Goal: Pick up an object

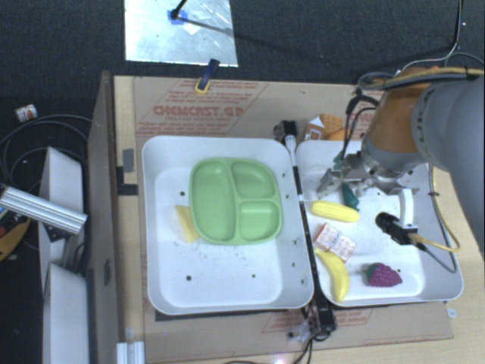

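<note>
Brown cardboard [204, 105] printed "CHEMCAST GP", gripper [347, 182]

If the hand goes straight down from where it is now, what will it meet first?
Probably the dark green object just under the hand in the right bin, with the yellow piece right beside it. Depth is hard to judge from this slanted view.

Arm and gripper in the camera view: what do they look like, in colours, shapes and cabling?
The arm is a thick, rounded grey tube with a broad orange band above the wrist. Thin dark cables loop beside that band, and more run along the arm's top. The gripper is a small metallic grey assembly with a dark green part at its tip. No markings are legible.
</note>
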Motion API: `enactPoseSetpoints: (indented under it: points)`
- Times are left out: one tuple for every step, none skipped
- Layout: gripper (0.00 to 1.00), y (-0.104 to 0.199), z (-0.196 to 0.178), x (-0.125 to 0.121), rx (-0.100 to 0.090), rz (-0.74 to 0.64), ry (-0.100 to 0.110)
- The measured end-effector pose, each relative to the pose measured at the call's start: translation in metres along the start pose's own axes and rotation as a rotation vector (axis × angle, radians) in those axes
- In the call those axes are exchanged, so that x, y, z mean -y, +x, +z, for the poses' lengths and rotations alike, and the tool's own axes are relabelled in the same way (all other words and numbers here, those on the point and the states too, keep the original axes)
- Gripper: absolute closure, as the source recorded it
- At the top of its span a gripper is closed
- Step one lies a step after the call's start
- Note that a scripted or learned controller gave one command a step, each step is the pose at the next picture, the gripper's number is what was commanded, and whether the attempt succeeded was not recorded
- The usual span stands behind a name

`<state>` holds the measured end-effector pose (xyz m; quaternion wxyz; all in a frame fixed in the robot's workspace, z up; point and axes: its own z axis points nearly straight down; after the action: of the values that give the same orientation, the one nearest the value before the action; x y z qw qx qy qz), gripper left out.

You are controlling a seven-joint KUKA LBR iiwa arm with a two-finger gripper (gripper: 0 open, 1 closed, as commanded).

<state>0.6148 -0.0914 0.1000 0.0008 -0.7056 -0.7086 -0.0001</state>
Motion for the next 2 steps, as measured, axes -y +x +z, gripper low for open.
enactPoseSetpoints:
  points:
    - [0.0, -0.042, 0.016, 0.0, 0.004, 0.006, -0.002]
    - [1.0, -0.039, 0.004, -0.002, 0.002, 0.003, -0.007]
